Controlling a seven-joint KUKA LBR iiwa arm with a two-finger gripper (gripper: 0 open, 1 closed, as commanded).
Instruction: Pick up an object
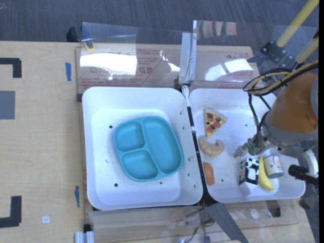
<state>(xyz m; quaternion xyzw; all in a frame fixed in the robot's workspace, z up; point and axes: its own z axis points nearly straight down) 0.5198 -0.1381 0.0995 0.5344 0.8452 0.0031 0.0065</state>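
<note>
Two shallow white bins sit side by side on the wooden bench. The left bin [96, 135] holds a blue divided plate [147, 147] with three compartments, lying flat near its middle.

The right bin [233, 97] carries the loose items. A toy pizza slice [213, 122] lies toward twelve o'clock of that bin, its long axis running from about one o'clock down to seven, with the tip at the seven o'clock end. Just below it, nearly touching, is a tan croissant-shaped piece [211, 147], curved and lying crosswise. At about seven o'clock of the bin, hard against the divider, a small orange sausage-shaped toy [208, 173] lies with its long axis close to twelve-to-six. Over at five o'clock there is a cluster: a black-and-white carton [248, 173] standing roughly upright, a yellow banana [266, 176] just beside it with its long axis near twelve-to-six and the lower end bending toward four o'clock, and a small white can [274, 166] with a red mark touching the banana's right side.

The grey arm with its orange band [297, 105] comes in from three o'clock. The gripper [251, 148] hangs just above the carton, between the croissant piece and the can. From here I cannot tell how it is set; nothing is visibly caught in it.
</note>
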